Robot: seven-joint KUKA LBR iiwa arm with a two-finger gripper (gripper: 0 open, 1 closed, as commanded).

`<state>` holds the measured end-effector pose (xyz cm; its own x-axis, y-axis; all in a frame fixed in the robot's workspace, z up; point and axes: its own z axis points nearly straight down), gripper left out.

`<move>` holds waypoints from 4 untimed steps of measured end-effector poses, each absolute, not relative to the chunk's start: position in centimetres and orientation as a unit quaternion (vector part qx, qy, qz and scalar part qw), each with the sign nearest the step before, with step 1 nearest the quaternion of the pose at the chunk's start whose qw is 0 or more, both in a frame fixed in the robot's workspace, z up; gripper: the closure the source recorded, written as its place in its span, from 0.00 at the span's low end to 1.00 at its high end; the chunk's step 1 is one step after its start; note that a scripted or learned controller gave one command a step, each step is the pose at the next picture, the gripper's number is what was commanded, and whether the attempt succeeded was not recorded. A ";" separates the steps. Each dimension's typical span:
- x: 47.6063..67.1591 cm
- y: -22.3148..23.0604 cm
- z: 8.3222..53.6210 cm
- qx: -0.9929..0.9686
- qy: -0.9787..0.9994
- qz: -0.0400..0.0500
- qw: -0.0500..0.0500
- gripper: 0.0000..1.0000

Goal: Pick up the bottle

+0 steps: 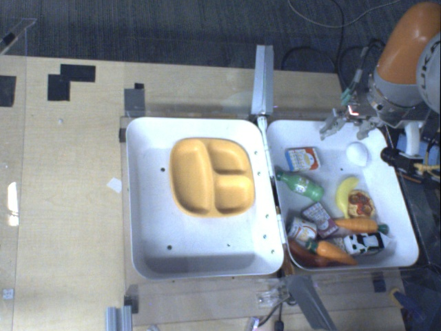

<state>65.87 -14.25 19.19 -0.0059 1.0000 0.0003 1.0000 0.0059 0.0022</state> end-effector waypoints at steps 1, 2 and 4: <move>62.1 -11.6 8.8 0.631 0.776 0.003 0.003 0.00; 58.5 -10.7 8.9 0.743 0.669 0.005 0.004 0.00; 58.8 -10.6 9.9 0.743 0.670 0.007 0.004 0.00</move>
